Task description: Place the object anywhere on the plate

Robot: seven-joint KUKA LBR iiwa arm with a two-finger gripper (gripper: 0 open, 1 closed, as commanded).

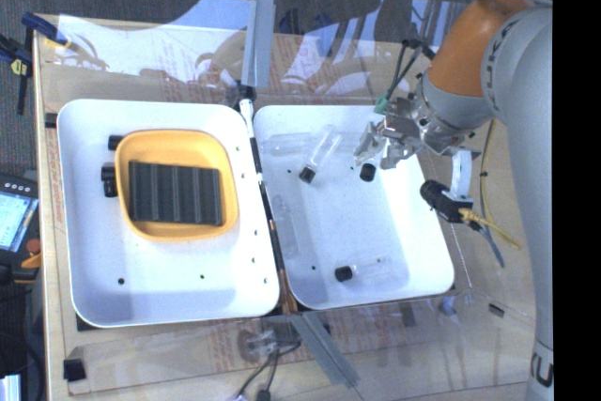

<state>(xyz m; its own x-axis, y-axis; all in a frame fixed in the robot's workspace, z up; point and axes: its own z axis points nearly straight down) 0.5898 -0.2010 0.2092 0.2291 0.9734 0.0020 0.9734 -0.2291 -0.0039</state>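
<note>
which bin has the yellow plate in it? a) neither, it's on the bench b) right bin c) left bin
c: the yellow plate lies inside the left bin, with a dark ribbed block on it, while the gripper is over the right bin.

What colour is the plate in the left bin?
The plate is yellow-orange around its rim, with a dark ribbed block sitting on it, seen in the camera view.

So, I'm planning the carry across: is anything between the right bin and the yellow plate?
Only the bins' adjoining rims stand between. The plate lies in the left bin, but a dark ribbed block covers most of its middle.
</note>
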